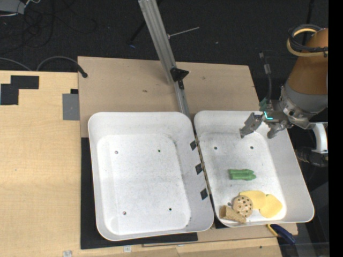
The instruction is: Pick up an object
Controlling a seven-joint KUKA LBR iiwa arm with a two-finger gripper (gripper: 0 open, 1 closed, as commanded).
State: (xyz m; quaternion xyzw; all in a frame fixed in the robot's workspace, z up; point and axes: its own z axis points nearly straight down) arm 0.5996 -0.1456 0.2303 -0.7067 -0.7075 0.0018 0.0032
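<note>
Spread open and holding nothing, the grey two-finger gripper (262, 127) hangs over the upper right of the right-hand shallow white bin (214, 122), likely poised to descend. Below it, toward the frame's lower right, lies a small green oblong block (241, 174); farther down cluster a tan perforated disc (242, 204) and glossy yellow rounded pieces (263, 203).

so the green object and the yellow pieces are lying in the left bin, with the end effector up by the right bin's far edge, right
Not quite: the camera view shows the green object and yellow pieces in the right bin, not the left. The end effector is indeed near that bin's far edge.
</note>
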